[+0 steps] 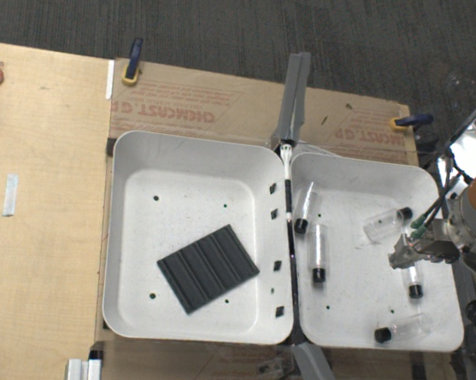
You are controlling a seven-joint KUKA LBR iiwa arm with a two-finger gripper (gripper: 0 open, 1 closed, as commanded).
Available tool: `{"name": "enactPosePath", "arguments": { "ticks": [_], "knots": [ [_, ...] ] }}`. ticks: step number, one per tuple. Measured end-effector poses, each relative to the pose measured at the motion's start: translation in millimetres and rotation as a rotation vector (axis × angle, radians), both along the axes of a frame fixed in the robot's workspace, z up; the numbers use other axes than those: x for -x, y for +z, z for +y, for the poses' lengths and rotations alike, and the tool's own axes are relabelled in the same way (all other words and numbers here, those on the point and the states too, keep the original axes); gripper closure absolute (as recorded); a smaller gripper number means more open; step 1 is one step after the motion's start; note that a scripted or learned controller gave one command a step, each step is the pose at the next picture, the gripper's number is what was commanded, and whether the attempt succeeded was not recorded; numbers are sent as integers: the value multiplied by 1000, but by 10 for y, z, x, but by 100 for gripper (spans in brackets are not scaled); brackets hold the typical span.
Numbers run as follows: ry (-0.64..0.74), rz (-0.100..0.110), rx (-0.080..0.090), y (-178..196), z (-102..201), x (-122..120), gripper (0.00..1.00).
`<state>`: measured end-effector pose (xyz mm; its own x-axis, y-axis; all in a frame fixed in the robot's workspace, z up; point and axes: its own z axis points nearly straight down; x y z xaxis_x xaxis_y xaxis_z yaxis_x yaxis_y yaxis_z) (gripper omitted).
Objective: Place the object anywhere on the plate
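Tabletop [49,119]: pale wood, carrying two white bins side by side.
Plate [208,268]: dark ribbed slab, lying flat and askew in the left bin [138,164].
Vials: five clear, black-capped tubes loose in the right bin [351,177], including one by the divider [304,208], one mid-bin [318,255] and one near the front rim [402,327].
Handling: likely light, stiff, slick and prone to roll; best gripped across the mid-barrel.
Tool [408,254]: low over the bin's right side; whether spread or closed, cannot tell.
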<state>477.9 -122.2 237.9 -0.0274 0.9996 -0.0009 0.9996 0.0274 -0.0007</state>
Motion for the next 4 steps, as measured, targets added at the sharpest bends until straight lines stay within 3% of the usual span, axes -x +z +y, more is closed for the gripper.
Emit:
{"name": "enactPosePath", "arguments": {
  "ticks": [1,2,3,4],
  "knots": [
    [330,-2,1,556,763,-9,100],
    [514,3,-1,189,1229,-118,100],
    [613,1,0,132,1827,-4,100],
    [798,1,0,-468,2435,-838,100]
  ]
}}
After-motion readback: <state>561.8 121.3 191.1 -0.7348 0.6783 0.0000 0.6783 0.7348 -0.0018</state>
